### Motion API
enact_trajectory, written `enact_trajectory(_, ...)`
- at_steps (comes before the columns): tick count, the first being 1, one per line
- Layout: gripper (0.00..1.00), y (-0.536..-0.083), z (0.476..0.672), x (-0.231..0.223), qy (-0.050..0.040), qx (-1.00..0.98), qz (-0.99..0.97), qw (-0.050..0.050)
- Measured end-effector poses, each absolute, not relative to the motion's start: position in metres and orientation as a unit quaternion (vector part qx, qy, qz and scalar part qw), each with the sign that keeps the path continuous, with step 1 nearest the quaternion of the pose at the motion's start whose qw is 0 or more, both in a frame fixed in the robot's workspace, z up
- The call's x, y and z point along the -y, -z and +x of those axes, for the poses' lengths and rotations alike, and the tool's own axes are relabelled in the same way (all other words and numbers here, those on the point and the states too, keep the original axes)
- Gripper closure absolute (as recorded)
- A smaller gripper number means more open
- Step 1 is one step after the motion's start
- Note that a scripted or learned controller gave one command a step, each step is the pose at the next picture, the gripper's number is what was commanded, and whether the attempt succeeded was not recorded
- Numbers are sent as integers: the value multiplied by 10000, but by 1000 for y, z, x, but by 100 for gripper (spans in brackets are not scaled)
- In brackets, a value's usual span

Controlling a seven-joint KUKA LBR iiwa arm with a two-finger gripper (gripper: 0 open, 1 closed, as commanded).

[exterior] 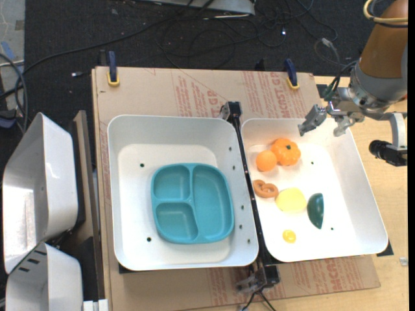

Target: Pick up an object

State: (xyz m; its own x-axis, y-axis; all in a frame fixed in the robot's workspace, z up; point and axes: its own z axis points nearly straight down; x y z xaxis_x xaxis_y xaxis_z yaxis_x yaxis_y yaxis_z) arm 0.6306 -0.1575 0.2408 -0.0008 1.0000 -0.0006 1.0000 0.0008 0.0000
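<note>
Orange pumpkin (286,151) in right bin (363,193), jaws (324,122) spread, hovering above bin's far edge.

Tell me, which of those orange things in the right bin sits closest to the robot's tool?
The ribbed, pumpkin-like orange fruit, topmost in the right bin. The smooth orange ball and the orange ring lie farther from the tool.

two bins (175,131), one tray (192,203), six toys (285,152)

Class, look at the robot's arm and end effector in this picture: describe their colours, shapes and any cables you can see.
The arm is a thick rounded body, orange above and grey at the wrist, with a thin pale ring looped over its top. The end effector is small, grey metal, with two slim prongs spread apart, angular against the smooth arm. A thin cable runs close by it.
</note>
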Motion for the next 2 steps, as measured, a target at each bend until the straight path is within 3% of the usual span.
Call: enact_trajectory(2, 0, -123, 621, 163, 12, -7064, 7079, -12)
